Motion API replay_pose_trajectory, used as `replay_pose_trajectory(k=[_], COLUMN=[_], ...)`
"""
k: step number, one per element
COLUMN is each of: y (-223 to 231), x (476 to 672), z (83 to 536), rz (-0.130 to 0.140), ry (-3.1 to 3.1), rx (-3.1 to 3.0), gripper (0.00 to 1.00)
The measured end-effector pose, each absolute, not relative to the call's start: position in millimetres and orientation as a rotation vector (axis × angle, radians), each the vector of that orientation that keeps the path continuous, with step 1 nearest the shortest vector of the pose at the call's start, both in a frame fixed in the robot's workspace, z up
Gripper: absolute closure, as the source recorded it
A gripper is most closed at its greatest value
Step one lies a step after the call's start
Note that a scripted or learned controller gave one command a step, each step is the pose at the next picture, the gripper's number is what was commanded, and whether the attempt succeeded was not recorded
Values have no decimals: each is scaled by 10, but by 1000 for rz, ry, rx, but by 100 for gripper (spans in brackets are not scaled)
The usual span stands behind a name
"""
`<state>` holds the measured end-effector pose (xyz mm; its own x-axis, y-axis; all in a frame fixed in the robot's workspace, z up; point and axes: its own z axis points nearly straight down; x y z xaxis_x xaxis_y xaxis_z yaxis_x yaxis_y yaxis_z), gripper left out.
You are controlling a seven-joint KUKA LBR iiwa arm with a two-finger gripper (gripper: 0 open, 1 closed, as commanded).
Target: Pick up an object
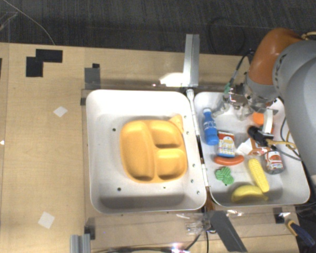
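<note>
1. The arm [300,83] is reaching in from the right and hanging over the far end of the right bin [295,194]. The gripper [237,100] is sitting near that bin's back edge, above bare white floor.
2. Whether the tool is wide, narrow or holding anything, I cannot tell; its tip is too small and cluttered to read, and nothing is visibly caught in it.
3. The candidates are all lying in the right bin: a blue bottle [209,126] just beside the left wall, a small carton [226,144] next to it, a red sausage [229,159], a green piece [225,175], a corn cob [258,174], a banana [248,192] and a can [274,162].
4. The left bin [102,141] is carrying a yellow tray [152,149].
5. By my judgement the approach step is in hand: no object is being lifted yet.
6. The bottle is lying nearest the gripper, so the next move is probably calling for a short shift toward it, centring over its body, then a descent clear of the wall.
</note>
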<state>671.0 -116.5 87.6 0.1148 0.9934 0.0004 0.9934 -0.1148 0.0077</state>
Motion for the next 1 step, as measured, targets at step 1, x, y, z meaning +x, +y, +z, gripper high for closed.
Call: replay_pose_trajectory(k=[1], y=[-1225], x=[6157], z=[883], rz=[8], ry=[2117], rx=[2312], gripper=[0])
